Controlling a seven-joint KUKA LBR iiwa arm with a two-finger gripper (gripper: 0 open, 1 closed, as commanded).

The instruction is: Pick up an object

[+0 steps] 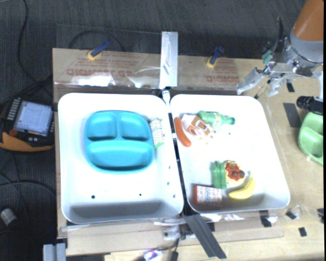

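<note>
Camera view — blue tray (pixel 119 140) in left bin (pixel 76 200)

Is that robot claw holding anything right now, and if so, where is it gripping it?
Nothing. The gripper hangs open above the right bin's far corner, with nothing between its fingers.

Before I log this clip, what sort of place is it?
Probably a robotics lab bench for pick tests: two white bins taped to a board, toy food such as a banana, and loose cables on dark carpet.
</note>
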